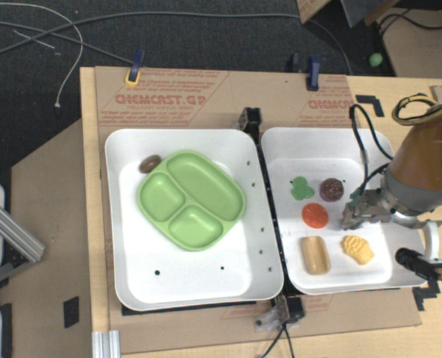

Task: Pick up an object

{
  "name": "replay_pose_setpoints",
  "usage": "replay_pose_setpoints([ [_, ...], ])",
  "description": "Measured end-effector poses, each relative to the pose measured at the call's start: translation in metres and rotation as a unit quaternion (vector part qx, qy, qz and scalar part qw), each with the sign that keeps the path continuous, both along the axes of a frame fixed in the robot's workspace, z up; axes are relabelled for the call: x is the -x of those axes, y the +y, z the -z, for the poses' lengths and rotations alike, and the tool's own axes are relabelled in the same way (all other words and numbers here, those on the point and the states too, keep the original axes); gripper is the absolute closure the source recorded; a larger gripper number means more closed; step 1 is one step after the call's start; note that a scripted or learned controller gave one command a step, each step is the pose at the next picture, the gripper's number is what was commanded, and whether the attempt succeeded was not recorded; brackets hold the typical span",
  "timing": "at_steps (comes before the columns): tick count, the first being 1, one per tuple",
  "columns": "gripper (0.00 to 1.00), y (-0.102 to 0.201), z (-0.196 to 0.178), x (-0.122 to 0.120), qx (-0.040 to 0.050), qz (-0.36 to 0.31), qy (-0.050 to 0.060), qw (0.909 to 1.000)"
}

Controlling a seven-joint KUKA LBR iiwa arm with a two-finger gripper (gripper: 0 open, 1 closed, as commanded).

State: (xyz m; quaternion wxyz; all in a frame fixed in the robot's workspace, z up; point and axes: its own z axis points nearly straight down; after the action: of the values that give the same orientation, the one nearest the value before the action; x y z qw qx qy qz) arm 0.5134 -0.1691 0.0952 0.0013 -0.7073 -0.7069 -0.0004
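Overhead, green three-compartment plastic tray (pixel 191 199) lies in left white bin (pixel 124 222), small brown oval piece (pixel 150 163) touching its upper-left edge. Gripper (pixel 357 215) low in right white bin (pixel 370 151), finger state unclear, just above yellow ridged toy (pixel 359 249). Tan bread-shaped toy (pixel 315 254), red round toy (pixel 315 215), dark purple round toy (pixel 331 190), green leafy toy (pixel 301 189) nearby.

We cannot tell how the gripper (pixel 355 216) stands; it blurs into a dark mass near the right bin's (pixel 332 142) right edge. The arm (pixel 423 170) covers that edge and is cut off at the picture's right. We cannot identify the small brown item (pixel 150 163) touching the tray's (pixel 191 198) upper-left rim.
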Motion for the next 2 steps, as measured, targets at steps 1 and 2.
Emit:
replay_pose_setpoints([
  [1, 1.0, 0.006, -0.055, -0.006, 0.0012, -0.001, 0.0, 1.0],
  [2, 1.0, 0.01, -0.098, -0.001, 0.0013, -0.001, -0.001, 1.0],
])
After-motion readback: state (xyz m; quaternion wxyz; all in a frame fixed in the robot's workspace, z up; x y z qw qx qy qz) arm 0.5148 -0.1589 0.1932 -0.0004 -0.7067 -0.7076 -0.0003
